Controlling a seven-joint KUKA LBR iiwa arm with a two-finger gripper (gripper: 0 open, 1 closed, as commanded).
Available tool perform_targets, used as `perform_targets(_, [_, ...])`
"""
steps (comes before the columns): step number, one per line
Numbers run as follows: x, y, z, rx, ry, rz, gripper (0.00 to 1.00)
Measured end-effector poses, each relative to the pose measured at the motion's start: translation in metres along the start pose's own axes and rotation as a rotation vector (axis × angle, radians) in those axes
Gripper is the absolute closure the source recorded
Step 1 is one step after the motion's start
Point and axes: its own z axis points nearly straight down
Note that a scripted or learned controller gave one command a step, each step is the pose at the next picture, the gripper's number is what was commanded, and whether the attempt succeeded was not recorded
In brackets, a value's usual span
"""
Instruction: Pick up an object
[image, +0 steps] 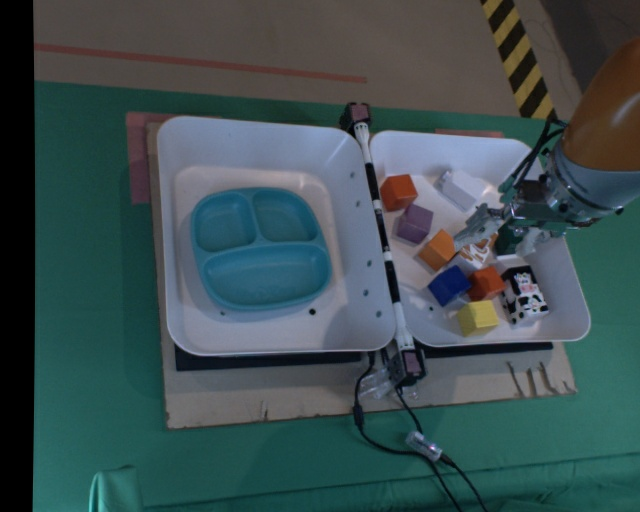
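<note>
Blocks sit in the right white bin (560, 330): a yellow cube (477, 317) nearest, then a small orange cube (487, 282). Just above it hangs the pincer (487, 243); I cannot tell how its tips stand. The grey arm (590, 160) leans in from the right.
</note>
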Motion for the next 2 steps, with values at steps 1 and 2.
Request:
perform_targets(1, [0.015, 0.044, 0.087, -0.01, -0.003, 0.001, 0.0])
perform_targets(2, [0.014, 0.047, 0.076, -0.016, -0.005, 0.004, 1.0])
